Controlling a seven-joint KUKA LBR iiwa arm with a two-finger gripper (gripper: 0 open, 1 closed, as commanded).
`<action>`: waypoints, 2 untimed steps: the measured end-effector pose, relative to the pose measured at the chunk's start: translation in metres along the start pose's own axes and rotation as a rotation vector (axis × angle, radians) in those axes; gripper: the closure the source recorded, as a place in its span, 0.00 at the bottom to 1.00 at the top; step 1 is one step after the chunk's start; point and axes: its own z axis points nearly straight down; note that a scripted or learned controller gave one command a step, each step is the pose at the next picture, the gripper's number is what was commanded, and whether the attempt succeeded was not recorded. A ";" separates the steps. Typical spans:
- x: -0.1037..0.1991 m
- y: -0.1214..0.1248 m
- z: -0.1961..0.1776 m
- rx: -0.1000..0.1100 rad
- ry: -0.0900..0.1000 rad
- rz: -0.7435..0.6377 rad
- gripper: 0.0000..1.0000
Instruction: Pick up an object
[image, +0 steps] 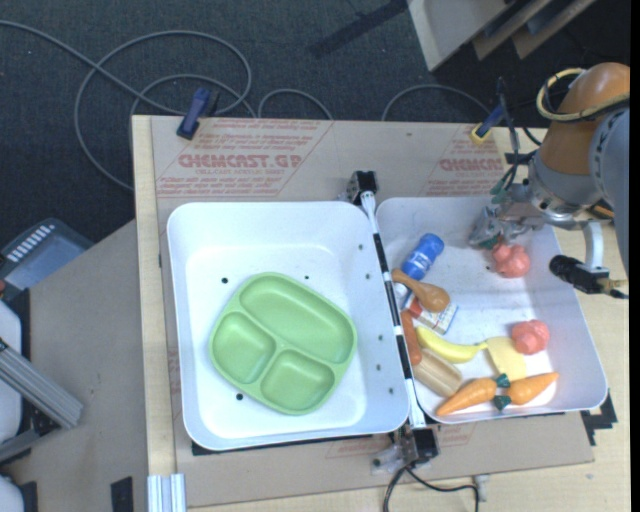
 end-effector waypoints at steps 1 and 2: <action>0.074 -0.006 0.001 -0.002 0.004 0.001 1.00; 0.061 -0.082 -0.089 -0.006 0.001 0.003 1.00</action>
